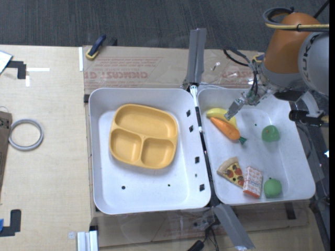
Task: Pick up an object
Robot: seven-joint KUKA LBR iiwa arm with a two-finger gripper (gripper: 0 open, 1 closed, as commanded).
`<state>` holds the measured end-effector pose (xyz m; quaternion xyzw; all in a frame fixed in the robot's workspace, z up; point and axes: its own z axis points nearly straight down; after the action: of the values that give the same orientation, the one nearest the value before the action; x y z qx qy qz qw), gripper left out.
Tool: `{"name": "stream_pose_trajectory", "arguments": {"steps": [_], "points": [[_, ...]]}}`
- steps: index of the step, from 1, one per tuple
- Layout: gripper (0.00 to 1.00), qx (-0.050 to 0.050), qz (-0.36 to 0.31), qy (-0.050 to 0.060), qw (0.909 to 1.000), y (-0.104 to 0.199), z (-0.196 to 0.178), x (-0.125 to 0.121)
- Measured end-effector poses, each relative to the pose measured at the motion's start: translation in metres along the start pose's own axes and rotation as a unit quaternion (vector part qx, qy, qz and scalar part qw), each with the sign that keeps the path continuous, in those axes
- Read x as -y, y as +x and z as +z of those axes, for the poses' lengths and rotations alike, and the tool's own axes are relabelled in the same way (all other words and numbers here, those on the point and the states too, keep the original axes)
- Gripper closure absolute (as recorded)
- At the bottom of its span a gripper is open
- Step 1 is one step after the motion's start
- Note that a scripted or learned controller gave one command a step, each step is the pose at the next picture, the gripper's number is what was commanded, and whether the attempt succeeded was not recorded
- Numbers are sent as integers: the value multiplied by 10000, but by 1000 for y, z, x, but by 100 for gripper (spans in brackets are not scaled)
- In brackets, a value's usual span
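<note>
In the right bin [293,161] lie a yellow banana [215,112], an orange carrot [226,129], a green apple [270,134], a pizza slice [231,170], a red and white carton [252,181] and a second green fruit [272,187]. My gripper [234,109] reaches down from the upper right. Its tip is low at the banana's right end, just above the carrot's top. Nothing is seen held in it.
The left bin [104,182] holds a yellow divided plate [144,136]. A grey divider post [196,56] stands at the back between the bins. A tape ring [24,134] lies on the bench at far left. Cables [238,59] hang behind the right bin.
</note>
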<state>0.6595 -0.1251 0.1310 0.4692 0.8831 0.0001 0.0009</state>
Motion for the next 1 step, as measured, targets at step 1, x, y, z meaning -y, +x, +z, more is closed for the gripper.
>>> {"name": "stream_pose_trajectory", "arguments": {"steps": [1], "points": [[0,-3,-481,2,9988,31,39,10]]}}
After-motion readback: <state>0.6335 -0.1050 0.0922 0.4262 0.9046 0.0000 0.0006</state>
